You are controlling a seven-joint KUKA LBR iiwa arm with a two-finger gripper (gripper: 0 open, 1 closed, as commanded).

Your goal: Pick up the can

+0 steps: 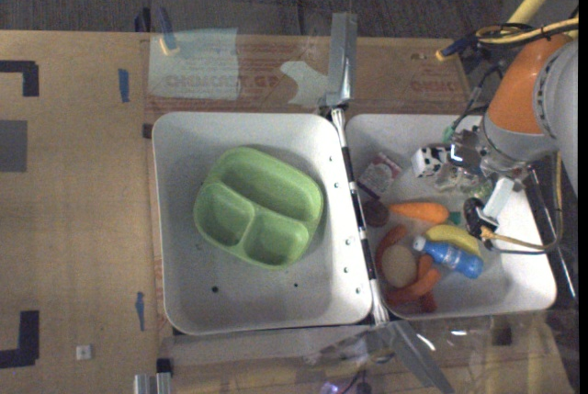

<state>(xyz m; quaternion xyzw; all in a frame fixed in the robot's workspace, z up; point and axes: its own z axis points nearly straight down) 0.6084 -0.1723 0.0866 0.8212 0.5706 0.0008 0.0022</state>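
Can lies tipped at left side of right bin, near its wall, just apart from carrot. I judge it light, rigid, slick; best taken across curved sides, mid-body. Gripper over bin's right part; I cannot tell whether released or clenched

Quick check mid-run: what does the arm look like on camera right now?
A rounded, pale grey arm with a broad orange band above the wrist. A yellow cable loops over it. The gripper looks like silvery metal; finer detail is too blurred to tell.
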